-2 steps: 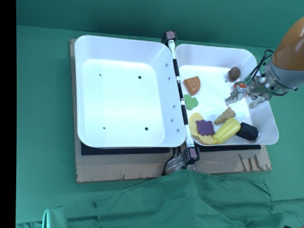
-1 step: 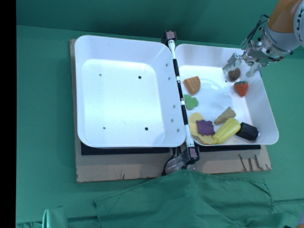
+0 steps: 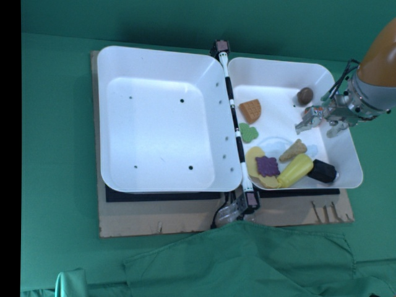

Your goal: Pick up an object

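Over the right bin [image 3: 281, 70], near its far right wall, you see the gripper [image 3: 318, 121] hanging from the grey wrist under the orange band. Nothing sits between its fingers, and you cannot tell from this slant whether they are spread or closed.

Take the right bin as your landmark. Just beside the gripper, toward the bin's back wall, lies a small brown rounded object [image 3: 304, 95], apart from the fingers. Toward the bin's left wall you find an orange wedge-shaped piece [image 3: 251, 111], and just in front of it a green leafy-shaped piece [image 3: 247, 132] touching that wall. Along the bin's front wall the rest are bunched together: a flat yellow piece [image 3: 254, 161] with a purple piece [image 3: 267, 166] lying on it, a yellow cylinder-like piece [image 3: 296, 169] touching both, a tan wedge [image 3: 292, 150] just behind that, and a black block [image 3: 322, 171] at the front right corner, touching the yellow cylinder's end.

Left of the right bin, the other white bin [image 3: 162, 119] adjoins it.
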